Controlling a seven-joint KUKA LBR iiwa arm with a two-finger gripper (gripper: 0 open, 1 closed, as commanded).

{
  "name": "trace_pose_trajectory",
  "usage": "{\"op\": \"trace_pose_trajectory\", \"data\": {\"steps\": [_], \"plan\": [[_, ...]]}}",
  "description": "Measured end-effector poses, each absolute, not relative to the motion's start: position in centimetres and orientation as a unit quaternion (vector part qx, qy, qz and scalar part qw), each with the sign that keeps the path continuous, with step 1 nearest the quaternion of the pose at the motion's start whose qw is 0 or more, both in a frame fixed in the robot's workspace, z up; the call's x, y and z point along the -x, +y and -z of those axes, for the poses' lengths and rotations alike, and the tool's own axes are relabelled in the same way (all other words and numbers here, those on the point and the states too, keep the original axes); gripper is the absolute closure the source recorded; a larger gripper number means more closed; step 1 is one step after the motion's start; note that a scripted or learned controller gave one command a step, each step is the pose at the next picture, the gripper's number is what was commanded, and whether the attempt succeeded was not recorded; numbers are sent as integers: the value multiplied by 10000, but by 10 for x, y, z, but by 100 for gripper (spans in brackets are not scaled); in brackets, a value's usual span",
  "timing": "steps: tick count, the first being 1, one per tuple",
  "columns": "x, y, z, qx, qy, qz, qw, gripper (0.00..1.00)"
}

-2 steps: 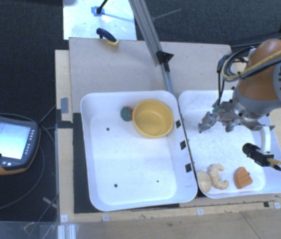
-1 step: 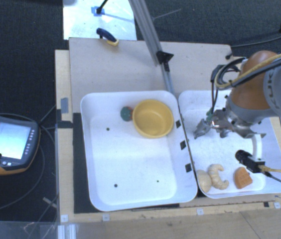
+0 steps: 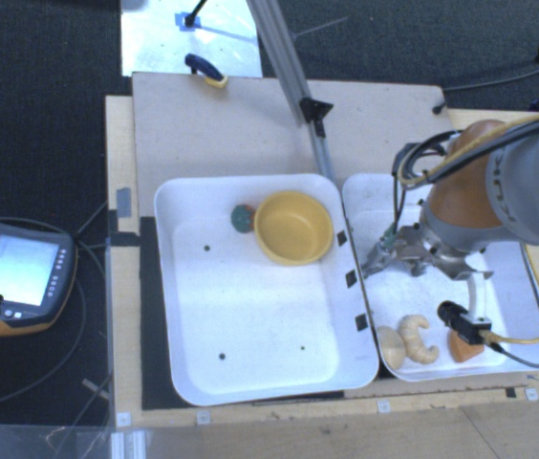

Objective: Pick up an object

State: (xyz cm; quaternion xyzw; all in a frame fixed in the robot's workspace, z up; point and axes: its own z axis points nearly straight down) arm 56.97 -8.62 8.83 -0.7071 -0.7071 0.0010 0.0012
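On the left we see a teach pendant (image 3: pixel 16 277) on the floor; in the left bin (image 3: pixel 250 371) a small green ball (image 3: pixel 242 218) touches a yellow bowl (image 3: pixel 293 228); in the right bin (image 3: pixel 537 285) the gripper (image 3: pixel 413 256) hovers, its grasp beyond our telling; pale curled pieces (image 3: pixel 411 340) and an orange piece (image 3: pixel 463 348) lie near the front rim.

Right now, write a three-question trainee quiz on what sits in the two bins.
1. True or false: the yellow bowl sits in the left bin.
2. What touches the bowl's left edge? A) a small dark green ball B) a red cup C) a spoon
3. Fill in: the pale curved piece and the orange piece lie in the ____ bin, near its front edge.

Key: 1 true. 2 A. 3 right; they lie in the right bin, where the arm reaches.
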Motion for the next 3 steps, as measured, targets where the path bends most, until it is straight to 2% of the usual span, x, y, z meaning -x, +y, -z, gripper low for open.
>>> {"op": "trace_pose_trajectory", "data": {"steps": [1,3], "plan": [[-571,-87,-101,7072,-7070,6,-7,100],[-568,-91,-187,7071,-7071,13,-15,100]]}}
